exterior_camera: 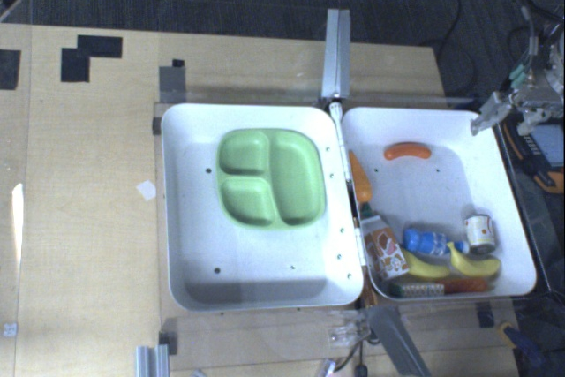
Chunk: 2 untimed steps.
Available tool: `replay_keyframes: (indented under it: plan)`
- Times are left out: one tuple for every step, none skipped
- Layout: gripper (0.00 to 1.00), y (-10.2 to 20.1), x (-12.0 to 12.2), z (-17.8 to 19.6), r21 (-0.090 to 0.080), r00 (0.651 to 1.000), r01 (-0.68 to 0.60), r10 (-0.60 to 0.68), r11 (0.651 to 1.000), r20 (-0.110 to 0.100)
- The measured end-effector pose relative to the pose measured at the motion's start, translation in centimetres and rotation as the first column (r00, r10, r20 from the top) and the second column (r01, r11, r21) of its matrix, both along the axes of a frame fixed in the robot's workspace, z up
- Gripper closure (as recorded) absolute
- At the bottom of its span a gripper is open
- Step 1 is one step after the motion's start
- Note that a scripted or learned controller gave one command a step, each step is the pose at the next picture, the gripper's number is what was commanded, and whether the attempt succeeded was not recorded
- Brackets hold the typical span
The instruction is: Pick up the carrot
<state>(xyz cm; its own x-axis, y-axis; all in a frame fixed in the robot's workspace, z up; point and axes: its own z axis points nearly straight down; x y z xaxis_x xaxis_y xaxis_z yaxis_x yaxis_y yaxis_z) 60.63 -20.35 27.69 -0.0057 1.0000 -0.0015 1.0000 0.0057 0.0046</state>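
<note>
The carrot (358,177) is a slim orange piece lying lengthwise against the left wall of the right bin (459,126), partly tucked under the rim between the two bins. My gripper (510,100) hangs over the right bin's far right corner, well away from the carrot and above the bin rim. Nothing can be seen held in it, and its tip is too small and cluttered to read.
An orange-red sausage-shaped toy (407,152) lies near the bin's back. At the front sit a snack pack (386,250), a blue bottle (427,240), a banana (440,267) and a small can (479,230). The left bin (190,216) holds a green divided plate (270,177).
</note>
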Motion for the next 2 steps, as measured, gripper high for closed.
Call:
replay_keyframes:
  plan:
    - [0.00, 6.9, 5.7, -15.1, 0.002, 0.999, 0.052, -0.052, 0.999, -0.002]
    - [0.00, 9.8, 6.0, -18.6, 0.001, 0.892, 0.452, -0.452, 0.892, 0.001]
